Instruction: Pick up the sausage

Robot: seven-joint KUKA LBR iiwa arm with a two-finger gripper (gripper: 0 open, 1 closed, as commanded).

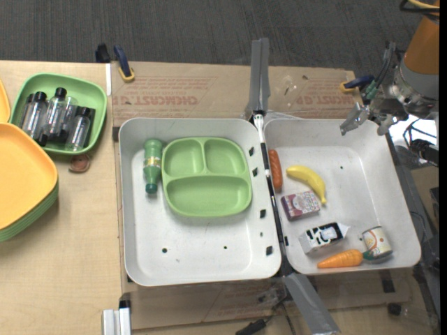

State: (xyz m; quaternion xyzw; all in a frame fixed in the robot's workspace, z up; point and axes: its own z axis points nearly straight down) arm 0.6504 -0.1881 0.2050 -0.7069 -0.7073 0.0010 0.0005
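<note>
The sausage (276, 169) is a reddish-brown link lying lengthwise against the left wall of the right bin (391, 180). My gripper (368, 116) hangs over the far right corner of that bin, well up and to the right of the sausage, with nothing between its fingers. Its fingers look spread apart, one tip pointing left over the bin's back rim.
Also in the right bin are a banana (309, 181), a purple carton (301, 204), a black-and-white carton (323, 235), a carrot (341, 259) and a small can (376, 242). The left bin (140, 250) holds a green divided plate (207, 176) and a green bottle (152, 165).
</note>
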